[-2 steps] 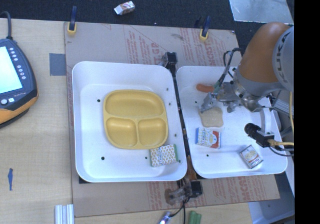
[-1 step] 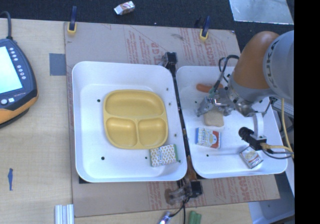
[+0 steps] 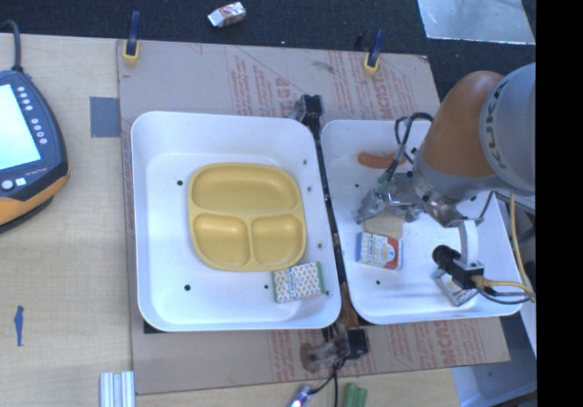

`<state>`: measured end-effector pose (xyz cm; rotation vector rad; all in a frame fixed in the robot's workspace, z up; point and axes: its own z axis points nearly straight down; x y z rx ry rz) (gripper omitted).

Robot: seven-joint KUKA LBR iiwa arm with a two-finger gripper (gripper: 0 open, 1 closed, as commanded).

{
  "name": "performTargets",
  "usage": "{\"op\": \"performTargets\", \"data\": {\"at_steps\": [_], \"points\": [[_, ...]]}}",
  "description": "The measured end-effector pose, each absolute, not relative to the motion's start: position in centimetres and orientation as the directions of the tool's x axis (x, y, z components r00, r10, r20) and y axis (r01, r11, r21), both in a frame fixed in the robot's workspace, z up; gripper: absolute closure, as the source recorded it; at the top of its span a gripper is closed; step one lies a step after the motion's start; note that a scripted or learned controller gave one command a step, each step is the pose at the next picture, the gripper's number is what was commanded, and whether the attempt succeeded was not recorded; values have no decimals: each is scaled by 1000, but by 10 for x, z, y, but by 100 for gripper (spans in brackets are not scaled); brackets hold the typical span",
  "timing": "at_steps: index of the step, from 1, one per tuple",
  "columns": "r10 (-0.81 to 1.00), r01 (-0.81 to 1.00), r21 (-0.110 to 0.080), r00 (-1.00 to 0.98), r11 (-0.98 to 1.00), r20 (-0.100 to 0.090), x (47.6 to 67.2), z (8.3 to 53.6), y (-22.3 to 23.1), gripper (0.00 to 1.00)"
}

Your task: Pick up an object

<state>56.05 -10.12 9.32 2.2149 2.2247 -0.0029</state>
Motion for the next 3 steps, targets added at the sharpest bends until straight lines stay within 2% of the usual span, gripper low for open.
{"op": "performTargets", "data": {"at_steps": [2,3], "points": [[1000,1000,-2,-6,6,-1,584,92,-104,0],[1000,1000,-2,-8,8,-3,584,102,-105,100]]}}
